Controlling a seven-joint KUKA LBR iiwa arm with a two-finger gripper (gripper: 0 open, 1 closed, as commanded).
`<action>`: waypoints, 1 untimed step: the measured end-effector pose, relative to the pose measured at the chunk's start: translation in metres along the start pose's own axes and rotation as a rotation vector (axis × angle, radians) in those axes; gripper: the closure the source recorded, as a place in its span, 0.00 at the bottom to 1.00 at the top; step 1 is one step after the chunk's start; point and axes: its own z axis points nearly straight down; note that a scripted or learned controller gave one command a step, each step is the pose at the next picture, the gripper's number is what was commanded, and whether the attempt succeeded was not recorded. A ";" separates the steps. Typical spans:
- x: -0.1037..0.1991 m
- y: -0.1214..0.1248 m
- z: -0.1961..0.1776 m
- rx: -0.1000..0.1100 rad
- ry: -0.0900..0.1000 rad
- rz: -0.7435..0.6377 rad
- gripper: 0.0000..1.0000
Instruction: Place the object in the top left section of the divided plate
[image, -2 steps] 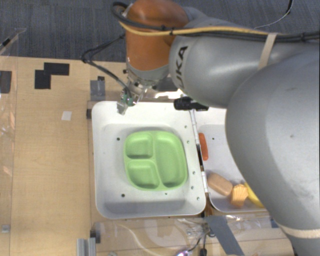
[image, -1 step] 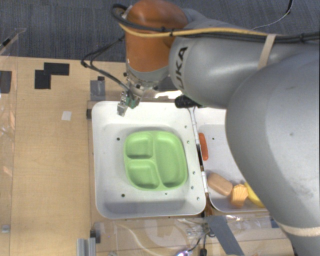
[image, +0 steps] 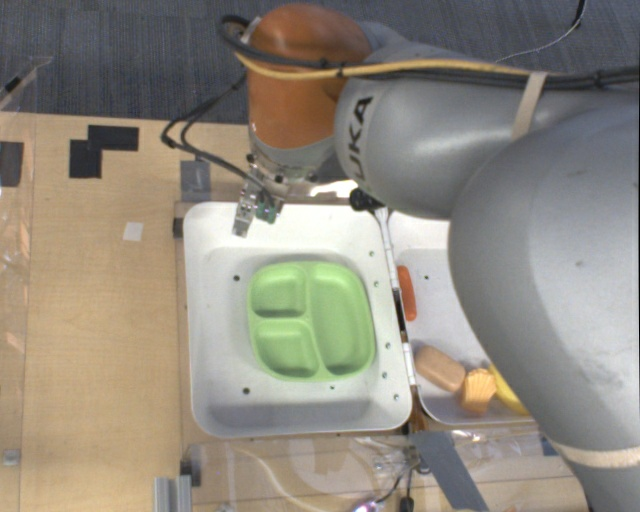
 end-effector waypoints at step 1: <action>-0.006 -0.018 0.013 -0.001 -0.001 -0.129 1.00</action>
